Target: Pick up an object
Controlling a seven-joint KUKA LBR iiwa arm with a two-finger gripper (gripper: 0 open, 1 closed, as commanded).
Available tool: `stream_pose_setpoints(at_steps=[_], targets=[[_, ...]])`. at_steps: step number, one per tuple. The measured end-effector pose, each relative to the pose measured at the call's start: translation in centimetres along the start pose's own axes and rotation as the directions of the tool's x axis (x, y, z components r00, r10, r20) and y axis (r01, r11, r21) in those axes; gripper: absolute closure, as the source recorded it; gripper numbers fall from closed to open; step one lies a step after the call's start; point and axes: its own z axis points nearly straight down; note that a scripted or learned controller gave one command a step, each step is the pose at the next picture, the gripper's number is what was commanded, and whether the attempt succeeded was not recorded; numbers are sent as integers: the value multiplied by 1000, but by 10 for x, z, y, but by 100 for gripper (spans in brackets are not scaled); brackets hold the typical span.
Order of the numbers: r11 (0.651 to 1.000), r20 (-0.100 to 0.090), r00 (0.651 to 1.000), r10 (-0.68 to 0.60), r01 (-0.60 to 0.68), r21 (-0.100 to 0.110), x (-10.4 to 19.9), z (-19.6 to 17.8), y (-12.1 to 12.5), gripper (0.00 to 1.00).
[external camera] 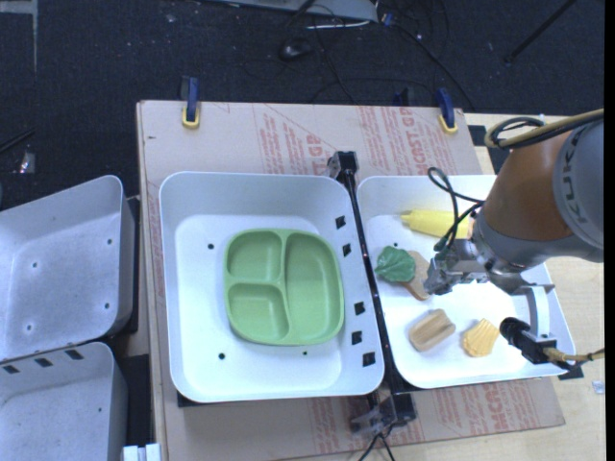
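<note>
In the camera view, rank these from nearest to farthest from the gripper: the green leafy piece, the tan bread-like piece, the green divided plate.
Measured from the gripper in the right bin:
1. Green leafy piece, just to its left in the view, same bin.
2. Tan bread-like piece, below it in the view, same bin; a close second.
3. Green divided plate, plainly farthest, in the left bin.
</note>
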Motion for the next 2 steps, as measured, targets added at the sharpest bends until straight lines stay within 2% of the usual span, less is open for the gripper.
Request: stream_pose_setpoints(at_steps=[1, 2], targets=[[1000, 2, 1000, -5, 5, -7, -3, -62, 7, 100], [1000, 2, 1000, -5, 5, -5, -3, -103, 8, 100]])
